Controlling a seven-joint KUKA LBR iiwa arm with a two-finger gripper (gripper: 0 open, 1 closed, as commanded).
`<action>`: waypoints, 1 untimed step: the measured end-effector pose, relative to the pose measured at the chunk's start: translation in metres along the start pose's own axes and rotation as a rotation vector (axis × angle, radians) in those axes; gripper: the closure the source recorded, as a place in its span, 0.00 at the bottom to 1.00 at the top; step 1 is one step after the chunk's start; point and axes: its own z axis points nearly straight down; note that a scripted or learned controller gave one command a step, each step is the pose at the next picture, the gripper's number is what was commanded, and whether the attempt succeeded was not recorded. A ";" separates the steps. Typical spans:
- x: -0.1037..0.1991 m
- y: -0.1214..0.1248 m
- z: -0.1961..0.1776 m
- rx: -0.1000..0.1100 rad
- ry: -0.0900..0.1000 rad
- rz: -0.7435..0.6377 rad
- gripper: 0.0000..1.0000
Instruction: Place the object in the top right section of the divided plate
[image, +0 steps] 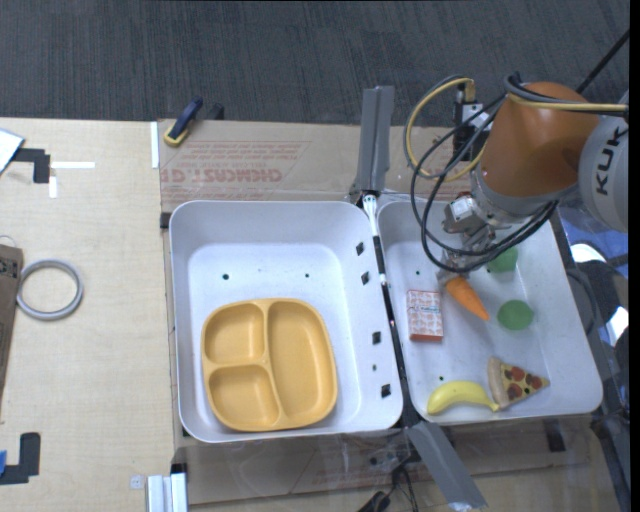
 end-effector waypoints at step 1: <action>-0.007 0.000 0.001 -0.001 -0.001 -0.406 1.00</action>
